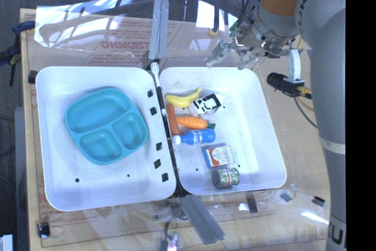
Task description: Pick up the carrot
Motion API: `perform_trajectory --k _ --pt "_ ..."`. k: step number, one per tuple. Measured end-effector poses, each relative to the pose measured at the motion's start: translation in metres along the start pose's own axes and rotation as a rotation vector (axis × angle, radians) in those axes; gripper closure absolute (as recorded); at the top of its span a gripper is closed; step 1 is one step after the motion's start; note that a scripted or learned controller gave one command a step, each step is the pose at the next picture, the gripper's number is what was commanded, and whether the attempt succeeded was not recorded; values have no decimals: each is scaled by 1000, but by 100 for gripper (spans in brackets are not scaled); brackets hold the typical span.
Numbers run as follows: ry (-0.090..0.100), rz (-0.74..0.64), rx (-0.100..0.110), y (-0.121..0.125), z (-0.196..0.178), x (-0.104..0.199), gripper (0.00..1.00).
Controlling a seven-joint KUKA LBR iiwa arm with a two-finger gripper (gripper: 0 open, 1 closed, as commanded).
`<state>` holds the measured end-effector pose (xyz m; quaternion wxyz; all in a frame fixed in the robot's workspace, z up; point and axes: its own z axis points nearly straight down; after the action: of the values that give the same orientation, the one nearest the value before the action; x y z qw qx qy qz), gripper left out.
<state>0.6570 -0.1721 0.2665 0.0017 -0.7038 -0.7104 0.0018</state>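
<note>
A: Carrot [190,123] lying in the right bin [267,126], toward its left half, orange body roughly level with the green tip pointing right.

B: Crowded there. Directly above, a yellow banana [183,99]; beside that, a small black-and-white object [207,104], too small to identify.

A: Pressed against the carrot's left end, a red-orange stick-like item [171,116] running along the bin's left wall. Touching or merely adjacent, impossible to tell.

B: Just below, a blue bottle [197,137] with a white cap, lying on its side, nearly parallel to the carrot and very close underneath.

A: Further down, a small red-and-white carton [219,156], then a dark green can [225,177] near the bin's front edge. Both well apart from the carrot.

B: Left bin [53,144] holding a blue divided tray [106,124], three compartments, nothing in them.

A: Gripper [238,56] hovering above the far rim of the right bin, well apart from the carrot. Fingers [216,56] spread apart, nothing between them.

B: Grey arm with orange band entering from the upper right, cables trailing beside the wrist. Clear plastic sheeting [88,14] lying behind both bins on the bench [299,144].

A: Closest neighbours hemming the carrot in: banana above, bottle below, red-orange item at the left. Right side more open, white bin floor visible past the green tip.
</note>
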Motion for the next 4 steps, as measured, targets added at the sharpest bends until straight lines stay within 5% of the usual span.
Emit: perform_trajectory --k 1,2,3,4 --pt "0 43 0 -38 101 -9 0" --pt "-1 75 -24 -74 165 12 0" --pt "-15 -165 -20 -89 169 32 0" --pt "-6 -176 -10 -90 164 36 100"
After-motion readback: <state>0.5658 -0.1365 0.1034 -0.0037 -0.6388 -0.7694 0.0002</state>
